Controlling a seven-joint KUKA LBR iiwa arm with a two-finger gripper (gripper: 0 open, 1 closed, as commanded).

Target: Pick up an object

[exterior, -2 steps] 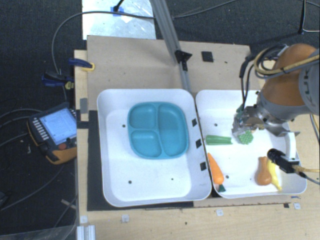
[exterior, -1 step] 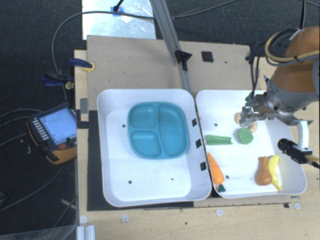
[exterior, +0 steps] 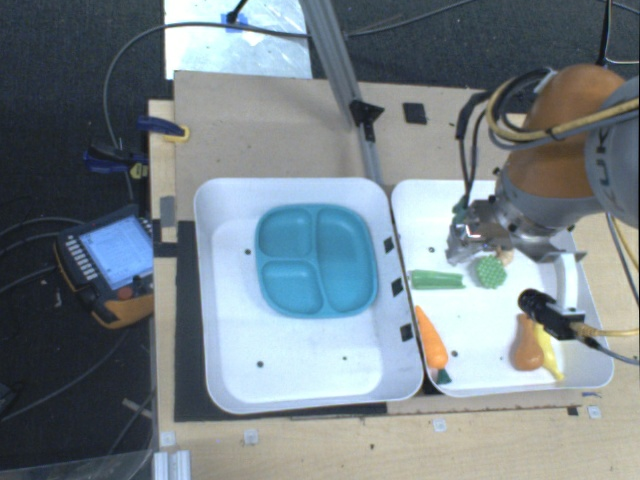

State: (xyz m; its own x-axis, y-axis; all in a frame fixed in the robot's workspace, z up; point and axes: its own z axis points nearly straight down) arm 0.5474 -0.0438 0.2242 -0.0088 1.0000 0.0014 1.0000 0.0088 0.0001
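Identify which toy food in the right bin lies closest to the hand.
The round green broccoli-like toy, right beside the hand. The long green piece, carrot and orange-yellow toy lie farther off.

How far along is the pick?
Done: the gripper is down in the right bin, beside the green bumpy ball and above the green bean-like piece. In hand: nothing visible between its fingers; whether they are closed is unclear. Left: grasp and lift. The carrot and the orange-yellow toy lie untouched; the blue divided plate sits in the left bin.
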